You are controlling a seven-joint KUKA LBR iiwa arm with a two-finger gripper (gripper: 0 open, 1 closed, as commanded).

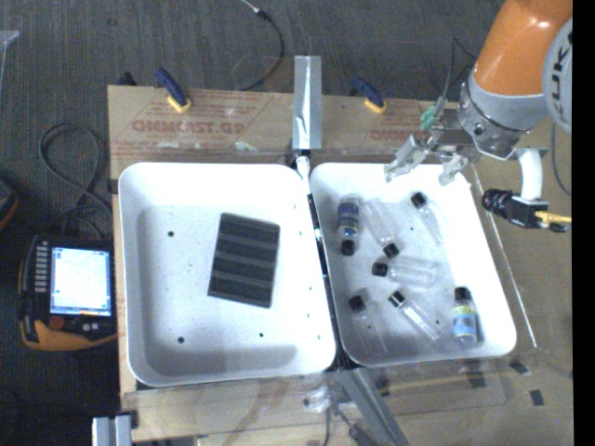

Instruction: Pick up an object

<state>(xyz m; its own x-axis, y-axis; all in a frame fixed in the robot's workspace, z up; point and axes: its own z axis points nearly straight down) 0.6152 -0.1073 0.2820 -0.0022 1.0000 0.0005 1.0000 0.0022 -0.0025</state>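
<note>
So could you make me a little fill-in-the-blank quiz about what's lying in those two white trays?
1. The flat black ribbed rectangular pad lies in the ____ shallow white bin.
2. The small clear bottles with black caps lie in the ____ shallow white bin.
3. The two-finger gripper hovers over the right bin's ____ edge.

Missing words: left; right; far

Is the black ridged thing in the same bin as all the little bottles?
No, the black ridged block lies alone in the left bin, while the small bottles lie in the right bin.
</note>
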